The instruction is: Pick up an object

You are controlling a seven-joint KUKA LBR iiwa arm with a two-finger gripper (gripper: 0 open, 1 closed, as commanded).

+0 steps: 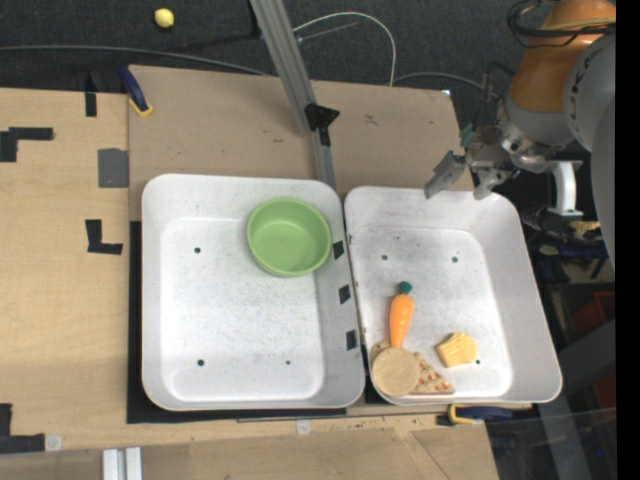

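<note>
From my remote seat I see a light wooden bench (pixel 60 268) with black tape marks (pixel 98 236), and a brown board (pixel 220 118) laid over it. Beyond lies dark carpet (pixel 80 8) (a small yellow ball (pixel 164 17) rests there), crossed by thin cables (pixel 350 28) and a slanted metal pole (pixel 285 48).

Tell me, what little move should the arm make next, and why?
Probably swing forward over the right bin and descend toward the carrot. The gripper hangs at that bin's far rim with nothing between its open fingers, and the carrot lies nearest, with bare floor around most of it.
</note>
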